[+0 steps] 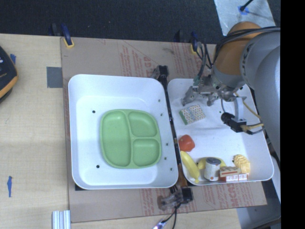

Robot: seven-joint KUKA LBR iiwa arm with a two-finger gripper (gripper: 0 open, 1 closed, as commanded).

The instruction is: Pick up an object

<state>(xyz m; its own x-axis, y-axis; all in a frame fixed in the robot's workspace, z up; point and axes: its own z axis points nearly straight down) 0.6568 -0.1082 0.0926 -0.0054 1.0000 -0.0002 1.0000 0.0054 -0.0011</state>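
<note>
Pincer point(199, 95) low over the far end of the right bin point(259, 144); whether it is released or clenched cannot be told.

Nothing is visibly caught in the pincer. A patterned packet point(192, 113) lies tilted just beside it on the near side, on the bin floor. Further toward the near end of that bin: a red-orange piece point(186, 142) against the left wall, a banana point(189, 166) beneath it, a small can point(212, 168), a red-and-white box point(232, 174) and a yellow corn-like item point(241, 163) clustered along the near wall. The left bin point(81, 128) carries a green divided plate point(130, 138), lying flat. Both bins sit on brown card over the bench point(28, 142).
</note>
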